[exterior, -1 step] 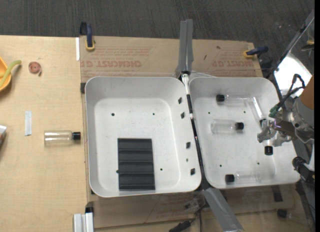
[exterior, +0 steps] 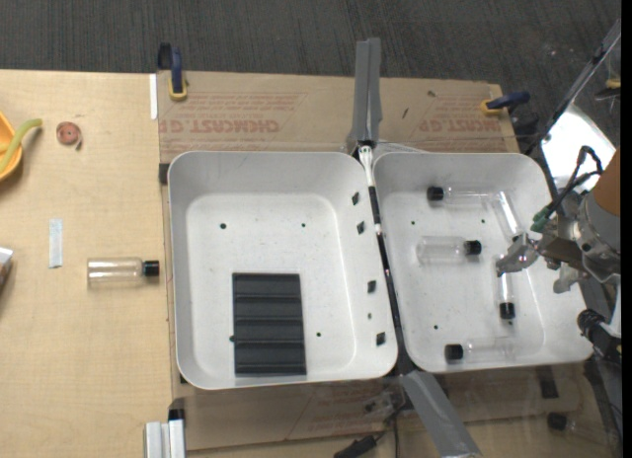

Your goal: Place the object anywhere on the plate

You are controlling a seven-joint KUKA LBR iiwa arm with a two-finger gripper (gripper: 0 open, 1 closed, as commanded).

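Clear vials (exterior: pixel 449 249) lie in the right bin (exterior: pixel 395 249), none grasped; the gripper (exterior: pixel 515 259), its state unclear, hovers there at the picking step, and must next descend over one before crossing to the black ridged plate (exterior: pixel 268 324) in the left bin (exterior: pixel 183 249).

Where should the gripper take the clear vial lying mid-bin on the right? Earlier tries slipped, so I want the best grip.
Grip the clear vial across its transparent barrel, near the middle, coming straight down from above. It lies flat, long axis left-right, black cap toward the gripper, so fingers probably close best across its narrow width.
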